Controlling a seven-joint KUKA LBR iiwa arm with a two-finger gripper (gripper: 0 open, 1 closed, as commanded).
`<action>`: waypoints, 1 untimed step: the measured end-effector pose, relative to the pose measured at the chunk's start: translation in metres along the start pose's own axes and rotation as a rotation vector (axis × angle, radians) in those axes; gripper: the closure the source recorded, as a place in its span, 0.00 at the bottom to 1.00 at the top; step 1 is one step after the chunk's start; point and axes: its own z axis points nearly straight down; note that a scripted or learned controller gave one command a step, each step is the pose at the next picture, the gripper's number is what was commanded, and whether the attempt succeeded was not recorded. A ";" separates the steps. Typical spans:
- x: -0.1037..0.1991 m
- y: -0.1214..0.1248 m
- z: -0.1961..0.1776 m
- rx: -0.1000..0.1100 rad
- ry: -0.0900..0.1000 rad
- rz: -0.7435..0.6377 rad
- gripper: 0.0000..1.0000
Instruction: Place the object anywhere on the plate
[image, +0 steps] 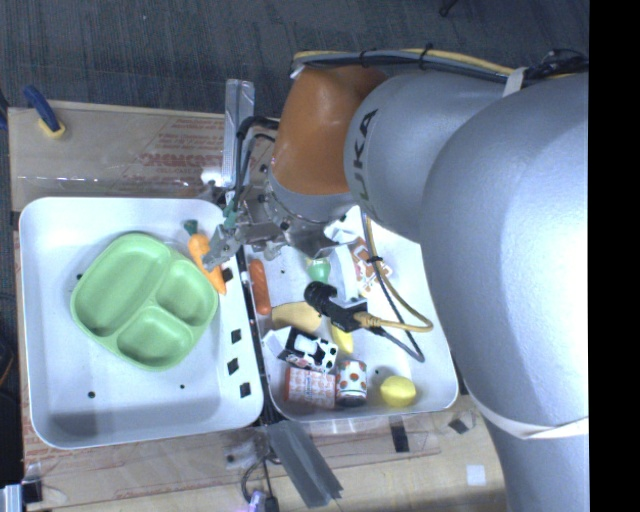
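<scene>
On the tabletop (110, 135), the tool (222, 245) grasps a toy carrot (206, 252) beside the green plate (140, 300); it should travel farther left, over a compartment, before releasing.

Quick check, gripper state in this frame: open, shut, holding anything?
Gripper: shut on the orange carrot toy, at the green plate's right edge.
</scene>
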 end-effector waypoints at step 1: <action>0.000 0.000 -0.009 0.001 0.000 -0.003 1.00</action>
